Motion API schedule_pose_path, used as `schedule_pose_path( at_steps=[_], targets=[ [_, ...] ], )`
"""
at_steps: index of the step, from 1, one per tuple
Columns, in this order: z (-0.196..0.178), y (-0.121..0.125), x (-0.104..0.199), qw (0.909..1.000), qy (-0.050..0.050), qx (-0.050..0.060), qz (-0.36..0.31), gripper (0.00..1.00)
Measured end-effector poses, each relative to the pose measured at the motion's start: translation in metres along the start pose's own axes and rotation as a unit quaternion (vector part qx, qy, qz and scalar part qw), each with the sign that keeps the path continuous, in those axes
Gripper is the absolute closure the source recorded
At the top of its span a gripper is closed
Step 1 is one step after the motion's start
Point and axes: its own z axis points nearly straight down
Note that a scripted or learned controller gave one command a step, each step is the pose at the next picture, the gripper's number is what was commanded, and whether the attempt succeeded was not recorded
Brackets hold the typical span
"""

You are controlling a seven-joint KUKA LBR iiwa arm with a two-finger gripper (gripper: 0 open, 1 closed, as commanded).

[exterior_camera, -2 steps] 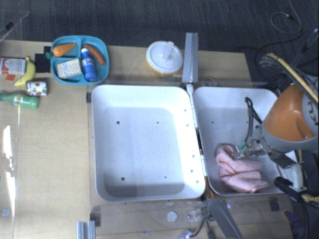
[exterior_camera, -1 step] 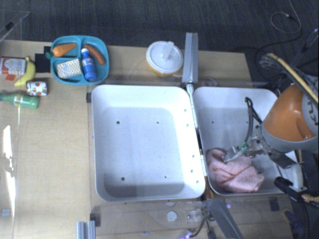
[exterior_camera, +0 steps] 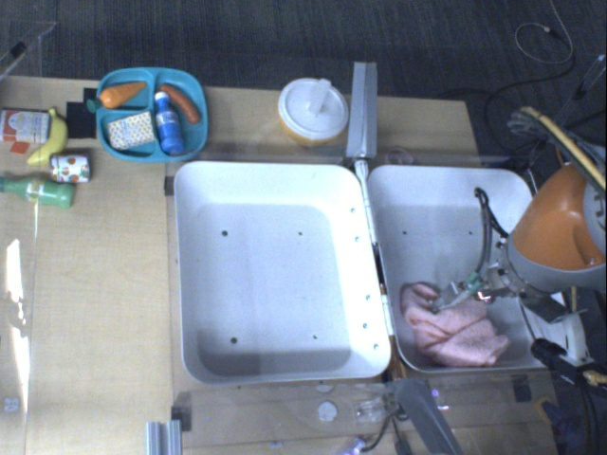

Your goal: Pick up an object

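Down in the right bin (exterior_camera: 446, 197), the claw (exterior_camera: 455, 295) touches the pink cloth (exterior_camera: 453, 335) at its 12 o'clock edge; whether it grips cannot be told.

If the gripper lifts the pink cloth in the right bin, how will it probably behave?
The pink cloth lies crumpled in soft folds, so it will likely be floppy, sagging and draping below the gripper. It looks thin, so probably light. A pinch may catch only one fold, which could slip out.
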Motion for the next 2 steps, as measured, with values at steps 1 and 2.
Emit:
schedule_pose_path(
  at_steps=[1, 2],
  targets=[
    [0.002, 0.036, -0.034, 0.9997, 0.0, 0.002, -0.026, 0.0],
    [0.002, 0.076, 0.001, 0.9981, 0.0, 0.001, -0.062, 0.0]
  ],
)
